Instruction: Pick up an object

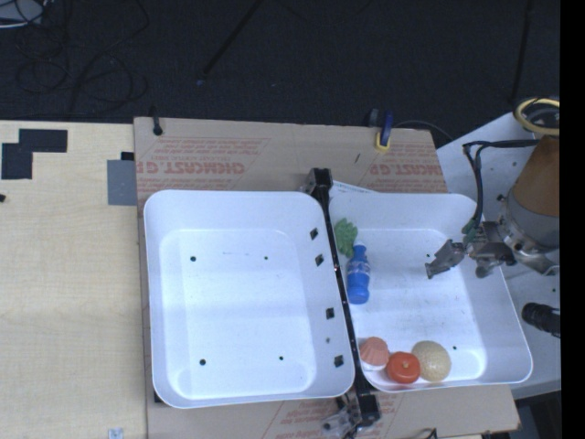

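Observation:
In the right bin (494, 337) a blue bottle (357, 275) lies near the left wall, with a green leafy piece (345, 237) just behind it. At the bin's front edge sit a pink round thing (373, 350), a red tomato-like thing (403, 367) and a beige ball (431, 360) in a row. My gripper (445, 258) hangs over the right part of this bin, well to the right of the bottle, with nothing visibly between its fingers.
The left bin (174, 245) stands beside the right one, with a black divider (334, 282) between them. Cardboard (238, 158) lies under both bins. A wooden bench top (64, 291) extends to the left. Cables (480, 167) run at the right.

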Motion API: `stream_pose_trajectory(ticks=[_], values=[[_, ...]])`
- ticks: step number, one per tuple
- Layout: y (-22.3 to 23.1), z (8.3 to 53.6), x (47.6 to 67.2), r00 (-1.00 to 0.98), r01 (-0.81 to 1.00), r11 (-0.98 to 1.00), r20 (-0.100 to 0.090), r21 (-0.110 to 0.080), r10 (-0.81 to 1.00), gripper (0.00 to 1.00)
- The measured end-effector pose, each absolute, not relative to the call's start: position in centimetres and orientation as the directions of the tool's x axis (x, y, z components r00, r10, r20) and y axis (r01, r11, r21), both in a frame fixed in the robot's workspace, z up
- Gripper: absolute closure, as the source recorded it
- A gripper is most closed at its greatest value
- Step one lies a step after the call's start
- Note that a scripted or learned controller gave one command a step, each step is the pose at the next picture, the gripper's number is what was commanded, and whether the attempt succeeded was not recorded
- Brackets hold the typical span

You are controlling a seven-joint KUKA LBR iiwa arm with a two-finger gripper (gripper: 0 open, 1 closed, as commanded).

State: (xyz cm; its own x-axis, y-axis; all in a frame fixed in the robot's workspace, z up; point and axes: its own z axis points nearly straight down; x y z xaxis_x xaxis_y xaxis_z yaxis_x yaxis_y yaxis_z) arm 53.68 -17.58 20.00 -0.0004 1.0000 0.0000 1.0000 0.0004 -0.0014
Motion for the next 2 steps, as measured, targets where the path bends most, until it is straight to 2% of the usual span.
stream_pose_trajectory(ticks=[1,2], values=[[-12.6,8.4,49.8,0.001,1.000,-0.001,0.004,-0.009,1.000,0.00],[-20.6,8.8,52.8,0.002,1.000,-0.002,-0.003,0.001,1.000,0.00]])
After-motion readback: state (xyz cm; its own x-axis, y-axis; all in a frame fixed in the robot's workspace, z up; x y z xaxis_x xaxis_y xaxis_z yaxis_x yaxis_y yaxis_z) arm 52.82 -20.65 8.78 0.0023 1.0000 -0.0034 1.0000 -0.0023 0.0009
